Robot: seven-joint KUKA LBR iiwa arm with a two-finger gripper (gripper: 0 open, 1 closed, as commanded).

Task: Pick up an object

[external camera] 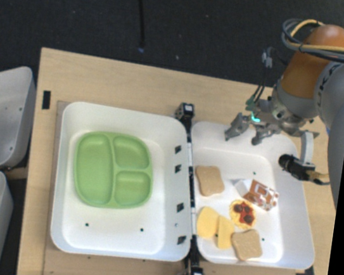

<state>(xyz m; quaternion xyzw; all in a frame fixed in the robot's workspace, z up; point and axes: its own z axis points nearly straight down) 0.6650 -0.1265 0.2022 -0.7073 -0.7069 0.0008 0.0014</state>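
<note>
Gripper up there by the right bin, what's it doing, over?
Gripper open, above the right bin's far edge, holding nothing. Bread slice, cheese and other food pieces lie untouched in that bin. Nothing in the way.

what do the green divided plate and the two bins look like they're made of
Green divided plate: likely moulded plastic, matte, with an even colour and soft rounded compartment ridges. Left bin and right bin: probably smooth white plastic, slightly glossy, with rounded corners and a thin raised rim.

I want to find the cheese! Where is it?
The yellow cheese lies in the right bin, near its front left corner. It sits between two slices of bread, just below the little pizza.
</note>
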